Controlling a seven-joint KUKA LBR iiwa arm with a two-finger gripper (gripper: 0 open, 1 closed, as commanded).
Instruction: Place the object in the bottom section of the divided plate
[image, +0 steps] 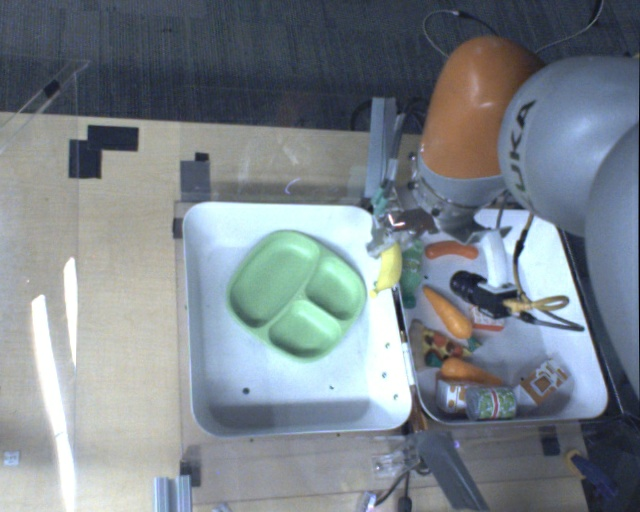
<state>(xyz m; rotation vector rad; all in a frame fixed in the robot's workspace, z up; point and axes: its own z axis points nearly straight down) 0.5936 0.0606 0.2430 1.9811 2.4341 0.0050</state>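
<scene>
Hovering over the seam between two bins, the end effector (388, 238) pinches a yellow banana (388, 268).
The green divided plate (297, 291) lies in the left bin (215, 395); carrots (446, 311) clutter the right bin (585, 390).

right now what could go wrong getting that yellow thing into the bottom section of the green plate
1. The yellow object hangs at the claw right over the wall between the two bins; if it slips, it may land on the rim or back among the toys.
2. The green divided plate sits tilted in the left bin, so its bottom section is a small target; the object may land in a neighbouring compartment.
</scene>
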